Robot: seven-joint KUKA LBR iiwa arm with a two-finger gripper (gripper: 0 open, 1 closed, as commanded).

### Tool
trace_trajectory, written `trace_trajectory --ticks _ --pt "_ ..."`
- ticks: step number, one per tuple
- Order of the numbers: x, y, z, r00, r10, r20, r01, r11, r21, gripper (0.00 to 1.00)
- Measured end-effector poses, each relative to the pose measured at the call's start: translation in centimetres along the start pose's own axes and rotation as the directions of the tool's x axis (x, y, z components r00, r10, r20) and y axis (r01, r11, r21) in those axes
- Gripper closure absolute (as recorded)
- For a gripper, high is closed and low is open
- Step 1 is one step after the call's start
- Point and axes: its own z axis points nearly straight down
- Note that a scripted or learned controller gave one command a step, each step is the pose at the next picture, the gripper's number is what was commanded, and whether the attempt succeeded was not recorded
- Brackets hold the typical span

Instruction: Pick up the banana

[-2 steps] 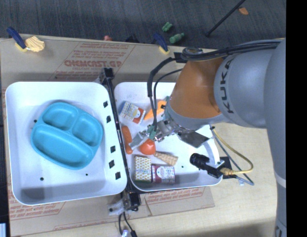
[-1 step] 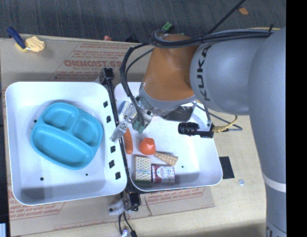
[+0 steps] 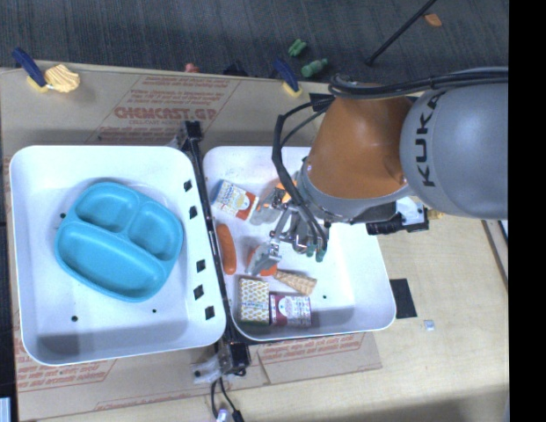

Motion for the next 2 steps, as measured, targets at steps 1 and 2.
trace_trajectory --ticks 1,2 --pt "6.3 7.6 0.0 0.946 -0.324 0.000 0.324 0.946 0.000 0.00" --pt "7.5 12.9 -2.8 0.916 -0.401 0.004 0.401 0.916 0.000 0.00"
